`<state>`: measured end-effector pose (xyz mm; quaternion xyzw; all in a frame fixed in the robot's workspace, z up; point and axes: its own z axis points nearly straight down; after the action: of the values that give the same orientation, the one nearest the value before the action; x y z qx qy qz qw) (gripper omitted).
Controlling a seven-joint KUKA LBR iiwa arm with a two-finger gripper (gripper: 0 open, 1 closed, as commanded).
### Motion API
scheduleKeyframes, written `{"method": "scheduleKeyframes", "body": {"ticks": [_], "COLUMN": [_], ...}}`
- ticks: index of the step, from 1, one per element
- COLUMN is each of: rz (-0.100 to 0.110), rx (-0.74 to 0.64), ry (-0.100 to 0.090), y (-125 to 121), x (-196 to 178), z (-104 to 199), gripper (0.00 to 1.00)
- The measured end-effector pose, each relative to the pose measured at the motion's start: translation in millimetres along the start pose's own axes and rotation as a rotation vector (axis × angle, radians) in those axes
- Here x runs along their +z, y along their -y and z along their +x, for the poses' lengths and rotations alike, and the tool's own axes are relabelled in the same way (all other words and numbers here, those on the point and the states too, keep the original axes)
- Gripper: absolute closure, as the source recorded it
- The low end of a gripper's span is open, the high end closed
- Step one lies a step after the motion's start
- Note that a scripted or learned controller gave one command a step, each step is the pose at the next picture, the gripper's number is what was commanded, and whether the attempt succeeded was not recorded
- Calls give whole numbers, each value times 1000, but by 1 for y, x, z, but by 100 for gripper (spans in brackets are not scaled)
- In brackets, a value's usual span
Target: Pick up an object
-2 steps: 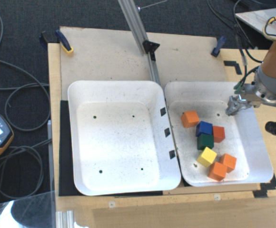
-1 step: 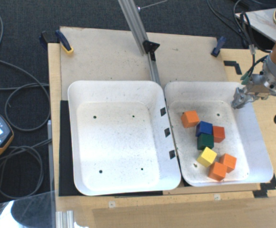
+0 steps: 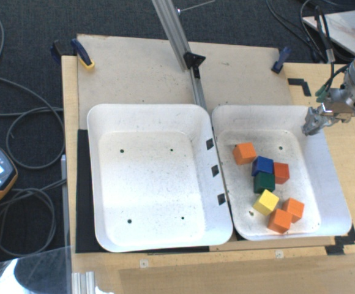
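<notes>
Several small blocks lie in the right bin: an orange block toward the middle, a blue block with a green block just below it, a red-orange block beside them, a yellow block, and two orange blocks near the front. My gripper hovers over the bin's far right corner, well apart from the blocks, with nothing visible between its fingers.
The left bin sits beside the right one. A slanted metal pole rises from the back of the bench. Blue clamps hold the board corners. Cables lie on the floor at left.
</notes>
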<state>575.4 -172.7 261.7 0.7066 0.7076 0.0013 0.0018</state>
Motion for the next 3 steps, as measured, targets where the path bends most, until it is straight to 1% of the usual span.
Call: {"method": "scheduleKeyframes", "body": {"ticks": [1, 2, 3], "rz": [5, 4, 7], "rx": [-5, -6, -4], "ry": [-3, -4, -4], "y": [8, 5, 10], "x": [-3, -7, 10], "z": [58, 118, 170], "gripper": [100, 100, 100]}}
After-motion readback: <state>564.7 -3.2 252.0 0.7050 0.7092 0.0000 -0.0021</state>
